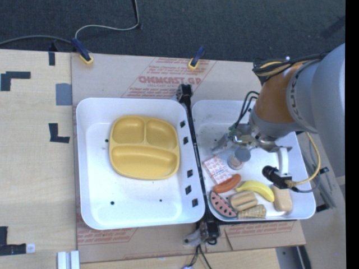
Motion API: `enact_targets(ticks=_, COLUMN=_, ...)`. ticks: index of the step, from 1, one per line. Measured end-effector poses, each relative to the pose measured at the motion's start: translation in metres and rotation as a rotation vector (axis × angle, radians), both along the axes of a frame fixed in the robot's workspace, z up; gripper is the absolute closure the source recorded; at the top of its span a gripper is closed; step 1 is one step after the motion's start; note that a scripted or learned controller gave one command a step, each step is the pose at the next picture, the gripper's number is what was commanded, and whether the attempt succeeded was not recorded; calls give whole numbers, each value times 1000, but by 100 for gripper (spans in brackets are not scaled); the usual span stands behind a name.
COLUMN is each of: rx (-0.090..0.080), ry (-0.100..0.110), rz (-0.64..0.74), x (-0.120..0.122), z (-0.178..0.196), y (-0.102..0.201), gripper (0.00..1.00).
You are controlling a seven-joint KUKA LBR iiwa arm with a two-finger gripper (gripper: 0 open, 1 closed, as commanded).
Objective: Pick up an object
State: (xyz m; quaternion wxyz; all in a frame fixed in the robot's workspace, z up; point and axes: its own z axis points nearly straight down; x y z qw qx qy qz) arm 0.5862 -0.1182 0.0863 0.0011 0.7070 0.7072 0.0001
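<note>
Fingers [220, 144] of the gripper [231, 145] appear parted, with nothing seen between them, though the wrist hides part of them. They are held over the upper middle of the right bin [305, 150]. The objects to be picked are gathered along that bin's near edge: a small grey round piece [236, 160] just below the gripper, a red-and-white packet [215, 168], a sausage [227, 182], a banana [257, 189], a melon slice [222, 204] and bread rolls [243, 199]. The round piece is judged the easiest target, being nearest and standing apart from the rest. A straight descent centred on it is advised, so that the packet beside it is not pinched. The crowded food items touch one another and could be dragged along. A yellow divided plate [145, 147] lies in the left bin [90, 167], well apart. The divider [189, 144] between the bins lies close to the left of the gripper.
</note>
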Motion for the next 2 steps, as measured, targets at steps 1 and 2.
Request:
enact_targets(ticks=1, rx=-1, ry=-3, rz=2, x=70, z=0, y=-18, gripper=0)
enact_targets(ticks=2, rx=-1, ry=-1, rz=-1, x=-8, z=0, y=-43, gripper=0)
